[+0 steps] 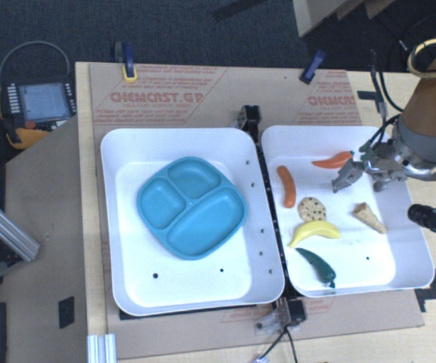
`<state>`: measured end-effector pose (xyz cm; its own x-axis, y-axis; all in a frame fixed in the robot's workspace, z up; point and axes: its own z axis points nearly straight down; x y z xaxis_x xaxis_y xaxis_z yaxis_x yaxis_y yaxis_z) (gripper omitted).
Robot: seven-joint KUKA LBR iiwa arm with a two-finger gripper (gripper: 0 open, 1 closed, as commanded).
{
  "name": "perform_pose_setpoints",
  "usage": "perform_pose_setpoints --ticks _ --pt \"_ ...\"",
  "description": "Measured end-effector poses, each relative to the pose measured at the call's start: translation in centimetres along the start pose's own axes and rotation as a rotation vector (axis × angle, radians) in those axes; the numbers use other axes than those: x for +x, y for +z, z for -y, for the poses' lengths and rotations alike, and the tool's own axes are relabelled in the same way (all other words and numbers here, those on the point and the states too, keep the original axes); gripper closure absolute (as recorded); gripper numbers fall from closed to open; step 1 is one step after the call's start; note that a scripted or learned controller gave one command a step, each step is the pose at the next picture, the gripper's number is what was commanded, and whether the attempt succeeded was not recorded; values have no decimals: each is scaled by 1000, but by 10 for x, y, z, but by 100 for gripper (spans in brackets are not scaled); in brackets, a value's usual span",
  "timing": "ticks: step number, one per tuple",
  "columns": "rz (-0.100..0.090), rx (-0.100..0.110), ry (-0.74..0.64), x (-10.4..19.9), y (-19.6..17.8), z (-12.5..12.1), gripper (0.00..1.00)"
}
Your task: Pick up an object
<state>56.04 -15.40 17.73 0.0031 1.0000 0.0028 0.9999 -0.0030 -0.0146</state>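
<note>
The right bin [406, 267] holds an orange carrot [329, 161], a reddish sausage [286, 186], a round speckled cookie [311, 208], a yellow banana [314, 232], a dark green pepper [318, 266] and a tan wedge of bread [369, 217]. My gripper [362, 178] hangs over the upper right part of this bin, just right of the carrot's tip and above the bread wedge. Its fingers are spread open with nothing between them.
The left bin [127, 271] holds a blue divided plate [192, 206]. A black clamp [248, 116] sits at the top of the seam between the bins. A handheld screen unit [42, 101] lies off the bench at the far left.
</note>
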Motion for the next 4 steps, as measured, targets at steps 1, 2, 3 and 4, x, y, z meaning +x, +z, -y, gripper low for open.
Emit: perform_pose_setpoints --ticks 1,2,3,4 --pt "2 -14 -3 0 -8 -3 0" --pt "2 -9 -2 -9 41 -4 0" --pt "4 -19 -3 -10 88 -7 0" --pt "5 -20 -2 -10 78 -7 100"
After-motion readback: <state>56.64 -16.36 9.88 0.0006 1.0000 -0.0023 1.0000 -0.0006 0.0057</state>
